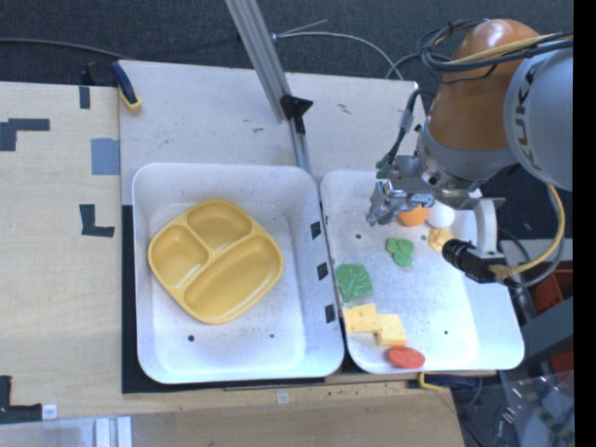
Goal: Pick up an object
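Camera view, looking down at a slant. You are seeing the grey arm (521,101) reaching in from the right, its orange band above the wrist, and the gripper (382,214) hanging over the far left part of the right bin (484,343). Whether the pincer is open or closed I cannot tell; the angle is hiding it, and nothing is showing as held.

The candidate objects are all lying in the right bin. An orange piece (413,217) and a white rounded piece (440,216) are sitting just beside the gripper, to its right, partly under the wrist. A small green piece (400,251) is lying a little nearer than the gripper. A larger green piece (353,281) is resting against the bin's left wall. Nearer still, two yellow blocks (375,323) are touching each other, and a red-orange piece (406,358) is lying close to the near rim.

The left bin (158,343) is holding a yellow divided plate (215,260), three compartments, sitting flat and turned at an angle. A silver rail (256,40) is crossing the far bench.
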Controlling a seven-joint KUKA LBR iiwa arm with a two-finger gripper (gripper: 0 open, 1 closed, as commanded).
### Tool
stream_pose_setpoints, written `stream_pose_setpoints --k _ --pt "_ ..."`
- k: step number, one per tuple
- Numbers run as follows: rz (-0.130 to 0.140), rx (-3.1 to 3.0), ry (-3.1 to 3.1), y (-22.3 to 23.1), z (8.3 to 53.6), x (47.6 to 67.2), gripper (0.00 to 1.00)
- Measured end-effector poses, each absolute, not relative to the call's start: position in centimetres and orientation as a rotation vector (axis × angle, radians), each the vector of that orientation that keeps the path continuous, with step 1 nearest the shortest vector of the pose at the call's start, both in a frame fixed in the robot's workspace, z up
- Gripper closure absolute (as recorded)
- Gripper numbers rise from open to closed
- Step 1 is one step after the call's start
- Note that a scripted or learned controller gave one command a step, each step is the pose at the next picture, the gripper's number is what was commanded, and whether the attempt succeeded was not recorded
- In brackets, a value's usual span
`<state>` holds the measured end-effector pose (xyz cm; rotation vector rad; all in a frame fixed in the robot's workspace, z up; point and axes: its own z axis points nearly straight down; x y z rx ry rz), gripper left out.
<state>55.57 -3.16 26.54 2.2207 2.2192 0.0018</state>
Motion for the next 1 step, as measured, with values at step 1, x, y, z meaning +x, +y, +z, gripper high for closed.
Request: stream_pose_setpoints --k 1 --pt "-0.004 2.222 2.222 -4.46 25.37 56.36 1.00"
